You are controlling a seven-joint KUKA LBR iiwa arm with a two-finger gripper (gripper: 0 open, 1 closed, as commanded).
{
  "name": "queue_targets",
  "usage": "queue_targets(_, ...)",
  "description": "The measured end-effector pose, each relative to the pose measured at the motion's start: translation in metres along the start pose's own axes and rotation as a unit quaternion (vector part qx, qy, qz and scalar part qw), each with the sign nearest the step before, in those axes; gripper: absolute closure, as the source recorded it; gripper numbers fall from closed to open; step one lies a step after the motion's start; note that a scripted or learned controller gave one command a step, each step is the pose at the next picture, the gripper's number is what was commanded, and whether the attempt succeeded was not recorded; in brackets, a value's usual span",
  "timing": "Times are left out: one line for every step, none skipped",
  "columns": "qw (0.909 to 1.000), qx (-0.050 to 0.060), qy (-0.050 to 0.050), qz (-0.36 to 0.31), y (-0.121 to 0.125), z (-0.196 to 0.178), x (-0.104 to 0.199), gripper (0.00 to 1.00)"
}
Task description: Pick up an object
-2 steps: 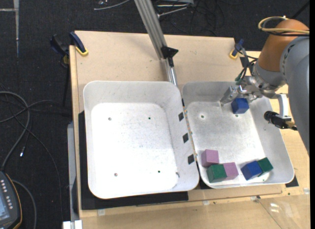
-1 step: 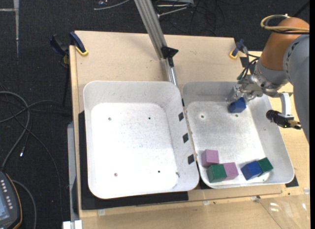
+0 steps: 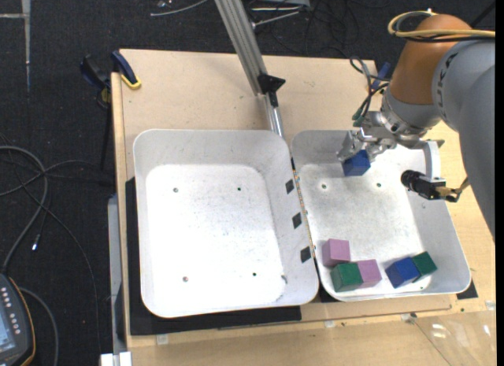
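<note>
Reaching in from the upper right of the frame, the grey arm (image 3: 465, 81) bends down past its orange band (image 3: 421, 57) so that the wrist points toward the upper part of the right bin. Beneath everything lies the tan counter (image 3: 197, 93), carrying two shallow white bins side by side: the left bin (image 3: 209, 223) across the middle of the frame and the right bin (image 3: 378, 215) at centre right. A slanted metal rail (image 3: 240, 26) runs from the top centre down to the gap between the bins. At the arm's end the gripper (image 3: 358, 152) hangs over the upper left part of the right bin, its fingers clamped on a blue block (image 3: 356, 164) that sits between them, seemingly lifted above the bin floor. Along the lower edge of the right bin lie five smaller blocks: a pink block (image 3: 337, 251), a green block (image 3: 346, 276) touching a second pink block (image 3: 368, 271), then another blue block (image 3: 402, 271) beside a dark green block (image 3: 424, 263).
</note>
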State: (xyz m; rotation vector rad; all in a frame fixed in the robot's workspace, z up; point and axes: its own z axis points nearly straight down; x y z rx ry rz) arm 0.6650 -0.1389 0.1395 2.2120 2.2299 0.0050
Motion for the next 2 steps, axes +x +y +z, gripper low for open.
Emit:
queue_targets(1.0000, 0.002, 0.001, -0.001, -0.060, -0.058, 0.094, 1.00)
queue_targets(1.0000, 0.000, 0.001, -0.001, -0.035, -0.055, 0.171, 1.00)
